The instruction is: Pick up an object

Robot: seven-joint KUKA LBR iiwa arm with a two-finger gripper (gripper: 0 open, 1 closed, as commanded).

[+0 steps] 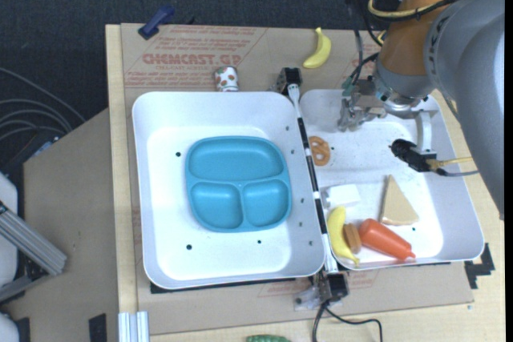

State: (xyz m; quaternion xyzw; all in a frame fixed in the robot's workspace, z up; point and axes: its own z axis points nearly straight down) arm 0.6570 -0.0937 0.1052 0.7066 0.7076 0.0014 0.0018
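At the near edge of the right bin [461, 244] we see a cluster of toy food: a banana [338, 234] standing roughly along the divider, a small hot dog [352, 238] tucked against it, and a carrot [386, 239] whose long axis runs left to right, its tip pointing toward the bin's right side. Just behind the carrot lies a sandwich wedge [397, 203], its point aimed away from us, and to the left of it a flat white block [343, 195] beside the divider. Further back, close to the divider, sits a pretzel [319, 149], apart from everything else.

At the far end of the same bin we find the gripper [353, 118], hanging over the bin's back-left corner. We cannot tell whether it is spread or closed, and we see nothing caught in it.

The relation that matters, as we judge it: the pretzel lies nearest, just toward us and a little left of the gripper, while the carrot cluster is well apart toward the near rim. We would take the pretzel, flat and isolated, though its closeness to the divider wall may crowd the approach.

The left bin [152, 172] holds a blue tray [237, 182], and a second banana [318, 50] lies on the bench beyond.
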